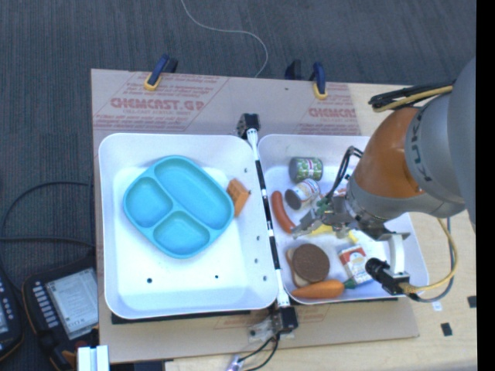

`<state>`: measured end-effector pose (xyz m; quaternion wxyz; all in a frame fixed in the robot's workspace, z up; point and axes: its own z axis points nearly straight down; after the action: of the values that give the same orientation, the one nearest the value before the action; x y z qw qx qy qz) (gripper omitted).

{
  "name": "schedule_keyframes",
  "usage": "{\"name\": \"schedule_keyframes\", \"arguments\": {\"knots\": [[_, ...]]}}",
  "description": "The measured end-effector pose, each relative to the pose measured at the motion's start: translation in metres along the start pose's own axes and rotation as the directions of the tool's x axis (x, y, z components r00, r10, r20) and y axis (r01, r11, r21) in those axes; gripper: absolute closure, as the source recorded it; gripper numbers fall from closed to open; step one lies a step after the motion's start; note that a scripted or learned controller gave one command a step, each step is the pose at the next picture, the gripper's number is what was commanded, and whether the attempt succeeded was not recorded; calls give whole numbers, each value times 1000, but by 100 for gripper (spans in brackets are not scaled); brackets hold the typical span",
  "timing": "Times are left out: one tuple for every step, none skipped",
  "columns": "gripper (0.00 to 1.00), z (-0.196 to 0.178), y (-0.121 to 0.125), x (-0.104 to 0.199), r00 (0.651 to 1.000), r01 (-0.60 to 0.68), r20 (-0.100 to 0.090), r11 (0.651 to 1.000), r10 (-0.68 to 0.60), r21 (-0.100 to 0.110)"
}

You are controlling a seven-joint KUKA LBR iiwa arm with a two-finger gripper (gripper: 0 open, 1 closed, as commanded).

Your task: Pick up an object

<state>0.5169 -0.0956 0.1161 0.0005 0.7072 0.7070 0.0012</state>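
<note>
You look down from one fixed camera above the bench, tilted at a slant, far enough back to take in both white bins (108, 230), the cardboard base (193, 103), dark carpet beyond, arm (410, 165) entering from the right

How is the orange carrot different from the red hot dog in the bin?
The carrot is orange and lies sideways along the near edge of the right bin; the hot dog is red and lies lengthwise beside the bin's left wall. The carrot tapers to one end; the hot dog has rounded ends. Both are long toy foods in the same bin.
</note>
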Motion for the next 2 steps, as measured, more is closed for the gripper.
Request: {"name": "schedule_keyframes", "arguments": {"knots": [[0,29,33,1,1000,1,0,1000,-1,1],[100,19,35,2,1000,1,0,1000,-1,-2]]}}
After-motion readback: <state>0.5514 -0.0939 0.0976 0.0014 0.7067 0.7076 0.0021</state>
